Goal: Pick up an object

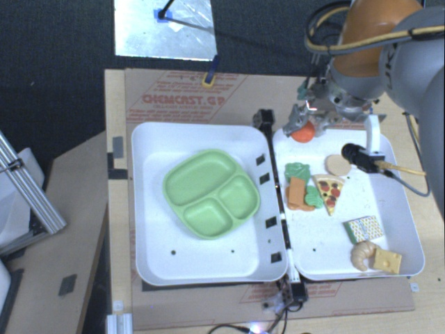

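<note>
Landmark: the pizza slice [329, 192], lying near the middle of the right bin [398, 211]; every place below is taken from it.
Gripper: the gripper [306, 121] hangs beyond the pizza slice and a little to the view's left, low over the bin's far corner. Whether it is spread or pressed together cannot be told from this angle.
Task's thing: most likely the orange-red round piece [304, 135], beyond and left of the pizza slice, directly under the gripper. It may be touching the gripper, but I cannot tell if it is pinched.
Risk, slipping: a small rounded toy could squirt sideways or roll if it is caught off-centre.
Risk, wall: that piece sits farther from the pizza slice than any other toy, close against the far rim. A low approach could knock the rim or wedge the piece against it.
Risk, empty lift: the arm may rise with nothing held.
Neighbours: the tan disc [338, 164] just beyond the pizza slice and the green toy [297, 171] to its left could be nudged by a stray piece.
</note>
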